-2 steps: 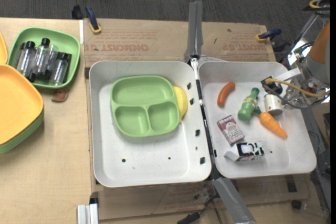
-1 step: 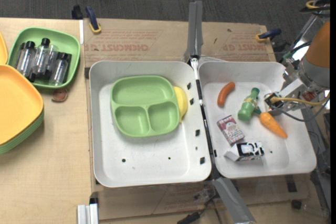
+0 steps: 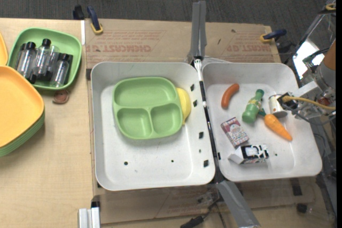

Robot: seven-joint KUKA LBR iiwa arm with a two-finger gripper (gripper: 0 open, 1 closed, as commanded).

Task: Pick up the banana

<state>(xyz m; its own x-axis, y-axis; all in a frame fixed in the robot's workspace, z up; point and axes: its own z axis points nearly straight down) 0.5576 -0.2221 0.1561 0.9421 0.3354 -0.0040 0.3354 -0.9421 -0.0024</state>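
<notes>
Currently the banana (image 3: 185, 103) sits in the left bin (image 3: 149, 165), mostly hidden: just a yellow curved sliver pokes out from under the right edge of the green divided plate (image 3: 148, 108), close to the wall btw. the two bins. The plate lies flat in the upper-middle of that bin, compartments facing up.

The gripper (image 3: 305, 109) is over the right bin (image 3: 299, 160), at its right-hand rim, well apart from the banana and w/ nothing seen in it. Can't tell whether it's open or closed; that area is too cluttered to read.

The right bin holds several things. A red-orange sausage (image 3: 230, 94) lies tilted near the top left. A green bottle (image 3: 253, 107) lies on its side at the centre. A carrot (image 3: 278, 127) lies just below and right of the bottle, nearest the gripper. A pink-and-white packet (image 3: 234, 132) lies lower left, and a black-and-white box (image 3: 251, 154) lies below it.

Both bins rest on a cardboard sheet (image 3: 144, 42) on the worktop (image 3: 43, 184). Far left there's a green tray (image 3: 21, 40) w/ small vials (image 3: 45, 64) in it, and a stack of orange plates (image 3: 16, 112) next to it.
</notes>
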